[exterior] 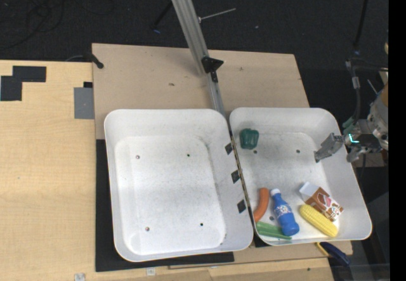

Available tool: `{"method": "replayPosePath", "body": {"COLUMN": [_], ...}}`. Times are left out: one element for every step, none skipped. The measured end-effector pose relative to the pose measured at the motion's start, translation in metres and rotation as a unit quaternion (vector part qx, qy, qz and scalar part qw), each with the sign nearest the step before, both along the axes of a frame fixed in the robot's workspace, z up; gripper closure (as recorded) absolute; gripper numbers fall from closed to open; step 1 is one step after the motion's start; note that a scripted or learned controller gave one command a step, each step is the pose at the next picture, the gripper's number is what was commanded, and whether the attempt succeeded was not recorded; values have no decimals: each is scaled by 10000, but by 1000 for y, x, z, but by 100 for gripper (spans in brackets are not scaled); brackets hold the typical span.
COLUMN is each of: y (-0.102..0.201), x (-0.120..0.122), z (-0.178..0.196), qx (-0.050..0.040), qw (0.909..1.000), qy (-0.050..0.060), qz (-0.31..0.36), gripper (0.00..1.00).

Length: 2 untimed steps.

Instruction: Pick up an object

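The things I could pick lie in the right bin (330,122), a shallow white tray with rounded corners and a smooth, faintly speckled floor. Most crowd its near end: a yellow corn cob (318,220) with a bumpy skin, a small brown and red packet (325,203) just beside it, a blue bottle (283,213) with a white cap, a slim orange carrot (261,203) and a flat green pod (273,231) under the bottle's base. A stubby green pepper (248,139) sits alone, well apart, at the far left corner by the divider.

My hand (333,145) hangs at the bin's right rim, a grey metal finger reaching in over the wall, nothing between the fingers. I cannot tell how wide they stand.

The left bin (165,184) is the same white plastic with small dark holes. Both rest on a pale wooden tabletop (51,165), a ribbed aluminium rail (189,23) slanting behind.
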State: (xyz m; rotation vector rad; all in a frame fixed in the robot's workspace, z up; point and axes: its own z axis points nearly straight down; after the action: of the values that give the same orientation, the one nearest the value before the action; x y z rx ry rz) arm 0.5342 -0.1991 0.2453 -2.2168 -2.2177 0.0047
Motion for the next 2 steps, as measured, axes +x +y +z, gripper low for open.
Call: {"method": "replayPosePath", "body": {"y": [0,6], "x": [1,-9], "z": [2,-53], "qx": [-4,6], "qw": [10000,10000], "qy": [-18,9], "qz": [-4,-3], "gripper": [0,0]}}
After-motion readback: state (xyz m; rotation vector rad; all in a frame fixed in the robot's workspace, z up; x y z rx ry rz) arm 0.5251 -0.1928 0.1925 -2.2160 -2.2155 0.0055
